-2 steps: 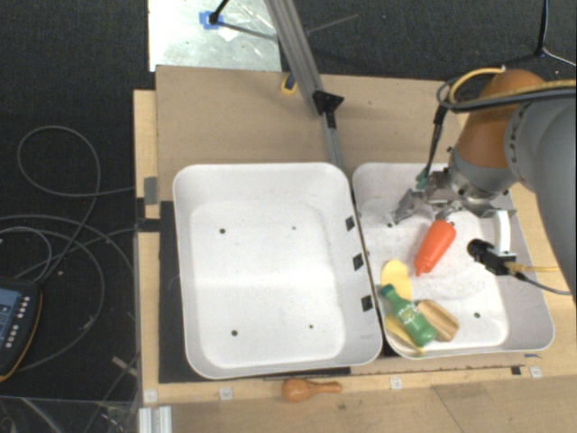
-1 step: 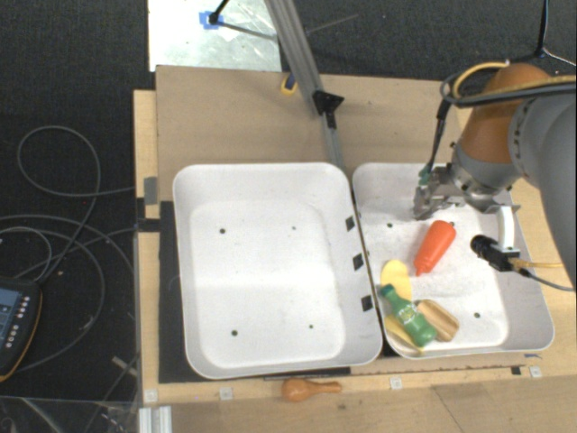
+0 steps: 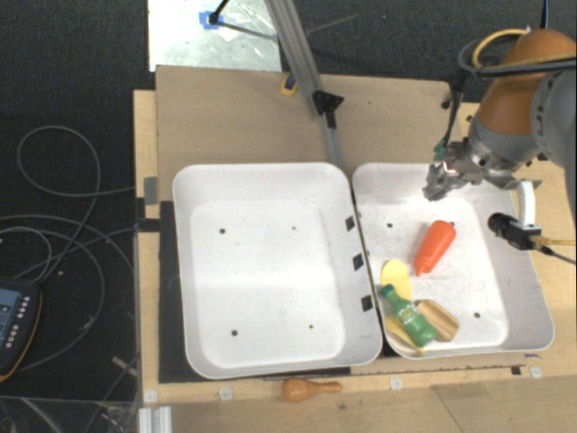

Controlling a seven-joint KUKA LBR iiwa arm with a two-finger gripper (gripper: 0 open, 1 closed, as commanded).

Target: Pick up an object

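Note:
In the right bin point(image 3: 523, 332) lies an orange carrot-shaped toy point(image 3: 435, 245), tilted, near the middle. Towards the bin's front left corner a yellow piece point(image 3: 396, 278), a green bottle point(image 3: 408, 316) and a tan wooden piece point(image 3: 441, 317) lie bunched together. My gripper point(image 3: 439, 183) hangs over the back of the right bin, a little behind and above the carrot, apart from it. Nothing shows between its fingertips.
The left bin point(image 3: 194, 269) stands beside the right one. A tan peanut-shaped object point(image 3: 310, 388) lies on the bench in front of the bins. A grey pole point(image 3: 302, 57) slants over the bench at the back. Cables lie on the floor at the left.

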